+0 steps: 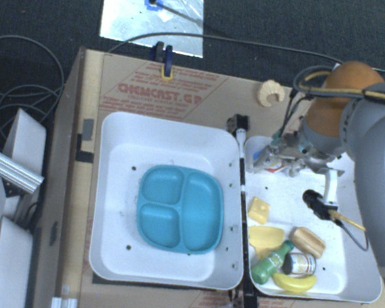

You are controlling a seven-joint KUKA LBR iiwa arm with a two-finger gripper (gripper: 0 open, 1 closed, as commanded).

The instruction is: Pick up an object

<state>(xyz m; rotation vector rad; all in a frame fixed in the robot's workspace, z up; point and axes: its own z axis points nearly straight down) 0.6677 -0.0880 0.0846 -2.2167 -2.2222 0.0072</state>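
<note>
Yellow banana [294,282] lies nearest in the right bin [356,282], beside a green bottle [271,262] and can [300,263]. Farther back, the grey arm bends down from the right, its tool [282,161] low over the bin's far corner.

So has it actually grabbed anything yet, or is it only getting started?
Nothing looks picked up yet. The pincer is low at the far end of the right bin, but I can't see any item held in it. The toys, among them a banana, a green bottle, a can and a cheese wedge, lie at the bin's near end. The blue plate sits in the left bin. The whole pick remains.
</note>
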